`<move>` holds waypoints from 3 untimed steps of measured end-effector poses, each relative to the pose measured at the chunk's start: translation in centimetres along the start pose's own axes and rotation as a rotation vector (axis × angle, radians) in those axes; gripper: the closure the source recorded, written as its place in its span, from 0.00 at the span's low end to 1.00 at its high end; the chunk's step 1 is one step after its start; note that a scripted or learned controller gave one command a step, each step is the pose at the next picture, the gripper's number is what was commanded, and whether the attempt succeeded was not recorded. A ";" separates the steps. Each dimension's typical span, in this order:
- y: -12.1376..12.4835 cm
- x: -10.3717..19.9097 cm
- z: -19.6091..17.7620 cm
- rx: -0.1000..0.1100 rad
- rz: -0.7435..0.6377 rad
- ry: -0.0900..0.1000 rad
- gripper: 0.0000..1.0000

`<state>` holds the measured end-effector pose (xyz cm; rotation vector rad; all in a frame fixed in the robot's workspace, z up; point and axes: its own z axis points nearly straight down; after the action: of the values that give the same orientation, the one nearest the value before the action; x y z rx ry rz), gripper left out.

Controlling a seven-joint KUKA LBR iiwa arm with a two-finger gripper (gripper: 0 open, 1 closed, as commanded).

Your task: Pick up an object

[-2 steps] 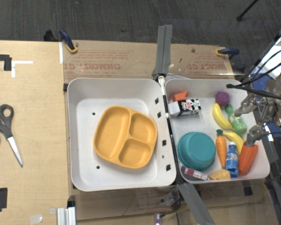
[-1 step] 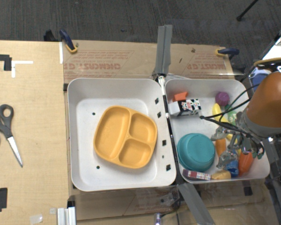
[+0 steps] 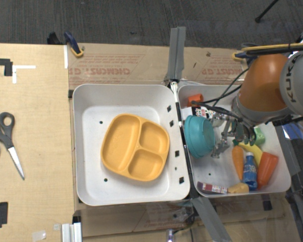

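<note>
Teal plastic bowl (image 3: 199, 135) lies tipped on its side in the right white bin (image 3: 212, 178), just left of the end effector (image 3: 224, 144). Whether that end effector is spread or pressed together, I cannot tell. Orange carrot-shaped toy (image 3: 238, 161) sits just right.

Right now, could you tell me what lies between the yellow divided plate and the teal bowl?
In the camera view, the bins' adjoining white rims separate yellow divided plate from teal bowl.

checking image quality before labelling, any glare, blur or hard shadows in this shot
Camera view: lighting even, shadows soft; mild sheen on the yellow divided plate and the left bin; the objects stay sharp, though clutter around the tool in the right bin is hard to separate.
</note>
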<state>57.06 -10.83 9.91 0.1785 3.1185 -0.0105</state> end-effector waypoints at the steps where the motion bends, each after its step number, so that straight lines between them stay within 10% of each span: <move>1: -11.3 -0.8 0.6 -0.007 -0.248 0.011 0.00; 2: -11.2 -1.0 -0.5 -0.005 -0.252 0.005 1.00; 3: -8.1 -7.1 0.7 -0.005 -0.009 0.010 1.00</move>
<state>63.24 -19.68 9.42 0.1657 3.1291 -0.0014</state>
